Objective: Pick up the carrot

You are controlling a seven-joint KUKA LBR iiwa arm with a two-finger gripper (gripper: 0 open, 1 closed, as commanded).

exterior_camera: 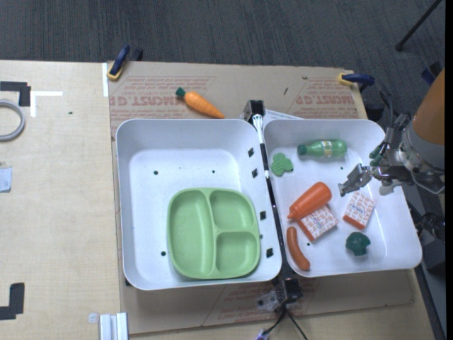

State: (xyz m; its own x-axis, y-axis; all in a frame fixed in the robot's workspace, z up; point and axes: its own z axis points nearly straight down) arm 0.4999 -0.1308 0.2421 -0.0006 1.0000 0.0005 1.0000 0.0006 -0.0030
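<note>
Camera view: carrot (200, 103) lay on cardboard above the left bin (141, 154), outside both. Left bin held a green divided plate (212, 232). Right bin (400, 250) held a green bottle (322, 148), orange bottle (309, 200), sausage (297, 248), two cartons, broccoli. Gripper (361, 178) hovered at the right bin's right side, fingers spread, holding nothing.

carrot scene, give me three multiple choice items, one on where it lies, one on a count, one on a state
1. Where does the carrot lie?
A. in the left bin
B. on the cardboard behind the left bin
C. on the green plate

2. How many compartments has the green plate?
A. two
B. three
C. five

3. How does the green bottle rest?
A. upright
B. lying on its side
C. held by the gripper

Answers: 1 B, it sits on the cardboard outside the left bin. 2 B, three hollows show. 3 B, it lies flat in the right bin, apart from the gripper.
</note>
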